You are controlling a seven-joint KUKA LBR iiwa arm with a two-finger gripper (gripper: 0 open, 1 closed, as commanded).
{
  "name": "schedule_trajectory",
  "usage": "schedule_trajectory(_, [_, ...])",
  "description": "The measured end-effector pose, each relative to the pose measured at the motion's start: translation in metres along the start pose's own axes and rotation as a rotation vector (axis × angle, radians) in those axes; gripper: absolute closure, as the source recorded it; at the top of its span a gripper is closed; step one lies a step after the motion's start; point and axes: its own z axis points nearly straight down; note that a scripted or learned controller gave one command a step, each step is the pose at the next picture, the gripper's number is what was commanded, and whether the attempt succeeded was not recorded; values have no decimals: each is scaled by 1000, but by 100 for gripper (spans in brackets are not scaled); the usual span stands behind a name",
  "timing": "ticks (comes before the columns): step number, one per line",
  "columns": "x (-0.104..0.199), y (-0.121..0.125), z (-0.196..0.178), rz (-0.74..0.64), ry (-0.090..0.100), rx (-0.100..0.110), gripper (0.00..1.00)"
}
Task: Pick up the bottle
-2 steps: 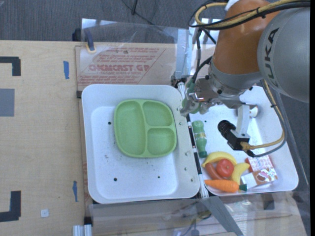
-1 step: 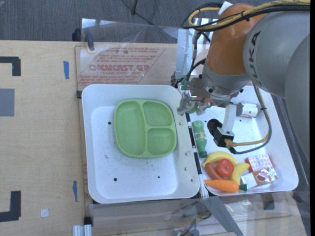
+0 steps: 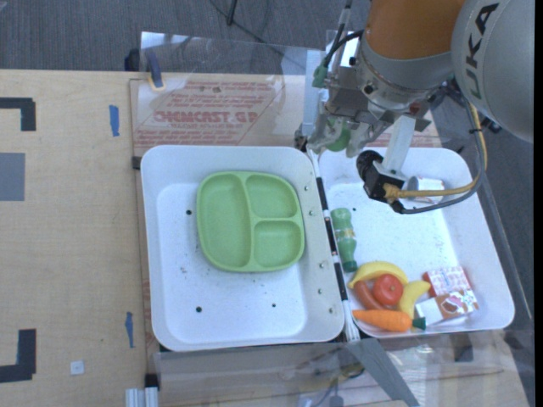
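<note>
A wooden bench [image 3: 68, 253] is lying over a grey floor, and it is carrying two white bins side by side. In the left bin [image 3: 170, 312] a green plate [image 3: 250, 221] with three compartments is sitting, a little toward the far side.

The bottle [image 3: 344, 237] is green and is lying on its side in the right bin [image 3: 458, 227], just beside the wall that this bin is sharing with the left one, its length running along that wall. Near it, toward the front of the same bin, some toy food is lying in a heap: a banana [image 3: 392, 280], a tomato [image 3: 388, 289] touching the banana, and a carrot [image 3: 383, 320] at the front edge. A small carton [image 3: 450, 293] with red print is resting just to the right of them.

The arm [image 3: 441, 24] is reaching in from the upper right, its orange band bending down over the far edge of the right bin. The gripper [image 3: 333, 136] is hanging over the far left corner of this bin, near the top of the dividing wall (well apart from the bottle, which is lying nearer the front). Whether the jaws are released or clenched I cannot tell, because the wrist parts and cables are covering them. A black part with a yellow cable [image 3: 433, 195] is hanging below the wrist, over the bin.
</note>
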Motion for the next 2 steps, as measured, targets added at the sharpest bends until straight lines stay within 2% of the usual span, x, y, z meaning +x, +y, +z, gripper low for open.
schedule_trajectory(1, [30, 66, 65, 60, 0, -1, 100])
schedule_trajectory(2, [-10, 50, 154, 109, -1, 3, 100])
